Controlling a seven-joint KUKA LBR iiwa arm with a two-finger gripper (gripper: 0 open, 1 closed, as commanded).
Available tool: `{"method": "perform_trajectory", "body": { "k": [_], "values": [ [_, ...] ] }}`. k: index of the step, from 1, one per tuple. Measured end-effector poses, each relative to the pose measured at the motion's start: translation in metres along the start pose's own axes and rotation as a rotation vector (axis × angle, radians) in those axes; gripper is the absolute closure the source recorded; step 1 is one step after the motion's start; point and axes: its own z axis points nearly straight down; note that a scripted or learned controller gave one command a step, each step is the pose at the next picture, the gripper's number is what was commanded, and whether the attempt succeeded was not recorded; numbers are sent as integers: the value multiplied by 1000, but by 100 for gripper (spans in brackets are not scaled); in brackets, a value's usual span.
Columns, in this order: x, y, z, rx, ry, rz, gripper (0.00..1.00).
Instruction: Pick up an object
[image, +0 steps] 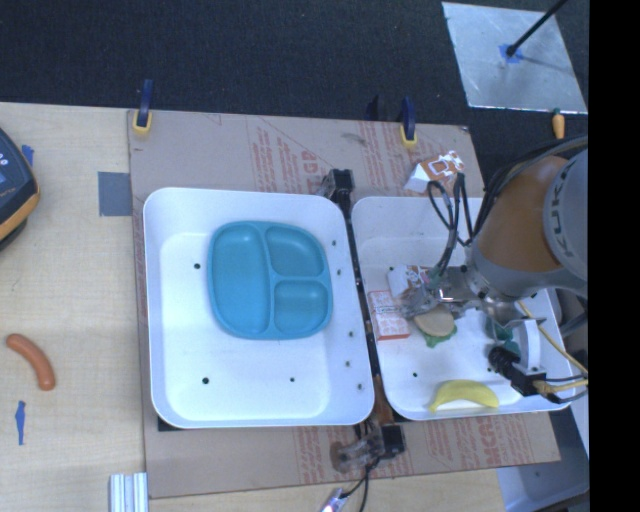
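Camera view from my remote station: the grey arm with the orange band reaches in from the right and hangs over the right-hand shallow white bin. The pincer sits low in the middle of that bin, but there's too much clutter of metal and cables for me to tell whether it's apart or together, so I won't call it. Just under it lies a round tan burger-like toy with a green edge; touching or not, I can't say. To the pincer's left is a small white-and-red card. Further down, near the bin's front wall, lies a yellow plastic banana, apart from the pincer. Well off to its left, the left-hand white bin holds a blue divided plastic plate.
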Motion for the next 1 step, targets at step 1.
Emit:
{"method": "perform_trajectory", "body": {
  "k": [1],
  "values": [
    [63, 26, -100, 2, 2, 2, 100]
  ]
}}
